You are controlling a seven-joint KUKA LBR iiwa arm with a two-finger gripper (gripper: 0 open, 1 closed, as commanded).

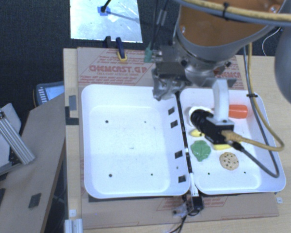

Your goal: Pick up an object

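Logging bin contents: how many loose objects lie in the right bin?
4 visible: orange piece far right, green piece, cookie, and a yellow piece partly under the arm; more may be hidden.

Cookie (229, 161) and leafy piece (201, 150) side by side in right bin (262, 178)

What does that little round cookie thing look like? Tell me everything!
The cookie is a small, flat, round disc, tan with dark specks like chocolate chips. It looks like a toy. It lies flat on the floor of the right bin, toward the front. A green leafy piece sits beside it on the left, apart from it. Nothing seems to touch it.
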